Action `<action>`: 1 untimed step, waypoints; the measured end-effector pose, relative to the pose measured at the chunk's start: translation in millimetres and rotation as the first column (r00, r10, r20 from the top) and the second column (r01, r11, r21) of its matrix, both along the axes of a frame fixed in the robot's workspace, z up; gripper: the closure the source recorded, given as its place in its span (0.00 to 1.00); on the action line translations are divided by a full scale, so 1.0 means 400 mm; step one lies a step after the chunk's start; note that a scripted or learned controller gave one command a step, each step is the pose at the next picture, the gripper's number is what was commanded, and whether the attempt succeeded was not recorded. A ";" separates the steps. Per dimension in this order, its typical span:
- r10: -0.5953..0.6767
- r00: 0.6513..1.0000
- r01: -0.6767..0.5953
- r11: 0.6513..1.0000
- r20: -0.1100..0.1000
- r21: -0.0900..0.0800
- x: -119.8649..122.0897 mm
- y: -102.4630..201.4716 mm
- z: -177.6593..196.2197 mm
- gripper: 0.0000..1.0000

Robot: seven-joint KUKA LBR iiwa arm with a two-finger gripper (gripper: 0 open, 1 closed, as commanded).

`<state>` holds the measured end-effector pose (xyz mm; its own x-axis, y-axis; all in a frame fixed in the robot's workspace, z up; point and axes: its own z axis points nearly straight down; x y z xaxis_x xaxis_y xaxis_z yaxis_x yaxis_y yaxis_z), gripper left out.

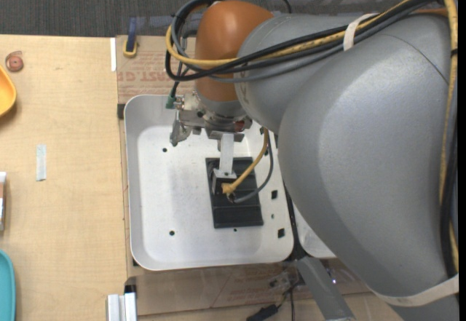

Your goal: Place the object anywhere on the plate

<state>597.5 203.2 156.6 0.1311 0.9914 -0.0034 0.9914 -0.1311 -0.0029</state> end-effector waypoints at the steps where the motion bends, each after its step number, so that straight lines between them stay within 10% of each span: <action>1: 0.063 0.998 -0.063 0.998 0.000 -0.001 0.088 0.061 -0.102 0.00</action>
